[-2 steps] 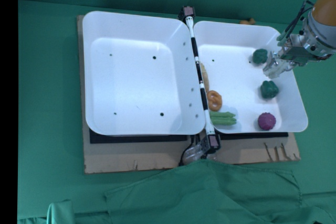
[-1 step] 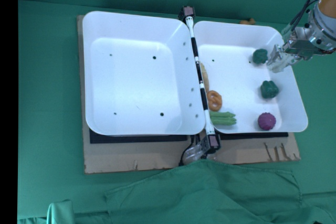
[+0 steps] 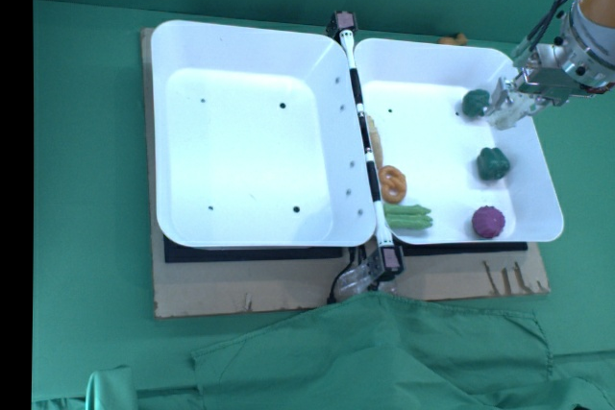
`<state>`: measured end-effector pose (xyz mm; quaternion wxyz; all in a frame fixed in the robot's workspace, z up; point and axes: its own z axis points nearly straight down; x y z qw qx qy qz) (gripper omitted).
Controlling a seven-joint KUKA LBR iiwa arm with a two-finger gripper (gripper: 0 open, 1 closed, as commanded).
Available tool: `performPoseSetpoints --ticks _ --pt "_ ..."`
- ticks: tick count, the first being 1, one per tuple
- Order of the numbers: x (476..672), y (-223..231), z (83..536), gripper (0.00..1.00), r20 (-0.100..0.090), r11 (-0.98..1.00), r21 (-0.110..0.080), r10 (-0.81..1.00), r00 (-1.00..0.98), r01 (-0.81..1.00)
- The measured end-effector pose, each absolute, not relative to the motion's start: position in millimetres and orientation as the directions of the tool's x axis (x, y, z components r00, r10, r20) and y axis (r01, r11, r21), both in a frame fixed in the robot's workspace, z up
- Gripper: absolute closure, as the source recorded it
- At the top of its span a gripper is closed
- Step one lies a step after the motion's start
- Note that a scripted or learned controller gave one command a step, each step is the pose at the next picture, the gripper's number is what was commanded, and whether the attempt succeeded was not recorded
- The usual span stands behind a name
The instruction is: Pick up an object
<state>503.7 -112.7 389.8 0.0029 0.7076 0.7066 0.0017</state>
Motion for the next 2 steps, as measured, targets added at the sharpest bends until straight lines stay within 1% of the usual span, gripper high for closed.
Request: performPoseSetpoints --ticks 1,2 --pt "487.9 -174.6 468.6 1.00 -0.007 -0.009 0.014 1.000 0.009 1.000" --pt "486.7 -188.4 441.3 1.00 -0.002 -0.006 0.001 1.000 0.006 1.000"
